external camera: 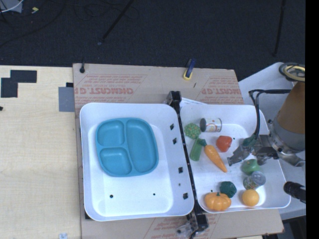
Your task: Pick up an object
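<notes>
Bins [87,133]: two | divided plate [126,147]: one | gripper [247,155] — jaws spread, gripping nothing | carrot [216,158]: one

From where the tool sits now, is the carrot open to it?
Probably yes. The tool hangs in the right bin just right of the carrot, with bare bin floor between; the red piece crowds the carrot's upper end.

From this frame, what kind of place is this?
Probably a robot lab's pick-and-place bench, not a kitchen: two shallow white plastic bins clamped on cardboard, small toy foods such as an orange plastic carrot, and loose cables on the dark floor.
</notes>
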`<state>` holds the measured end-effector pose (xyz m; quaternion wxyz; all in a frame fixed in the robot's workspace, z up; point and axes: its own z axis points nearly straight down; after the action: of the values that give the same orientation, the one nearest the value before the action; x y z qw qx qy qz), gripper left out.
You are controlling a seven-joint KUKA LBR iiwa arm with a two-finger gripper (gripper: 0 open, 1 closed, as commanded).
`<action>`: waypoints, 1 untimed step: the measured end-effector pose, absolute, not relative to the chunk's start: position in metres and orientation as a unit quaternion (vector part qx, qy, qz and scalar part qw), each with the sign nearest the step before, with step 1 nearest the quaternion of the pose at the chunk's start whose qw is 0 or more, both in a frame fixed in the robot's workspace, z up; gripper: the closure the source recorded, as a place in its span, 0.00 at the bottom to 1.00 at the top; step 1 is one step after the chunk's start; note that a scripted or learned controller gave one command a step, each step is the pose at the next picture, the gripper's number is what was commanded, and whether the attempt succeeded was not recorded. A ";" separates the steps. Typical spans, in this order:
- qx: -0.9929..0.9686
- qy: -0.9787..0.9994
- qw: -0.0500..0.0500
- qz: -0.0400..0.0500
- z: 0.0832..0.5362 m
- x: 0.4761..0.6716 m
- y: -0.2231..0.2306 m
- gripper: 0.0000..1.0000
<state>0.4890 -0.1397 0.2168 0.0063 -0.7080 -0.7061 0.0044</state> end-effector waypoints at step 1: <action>-0.707 -0.707 0.001 0.001 0.223 0.492 -0.140 0.00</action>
<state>0.4916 -0.1399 0.2229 0.0007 -0.7072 -0.7070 0.0007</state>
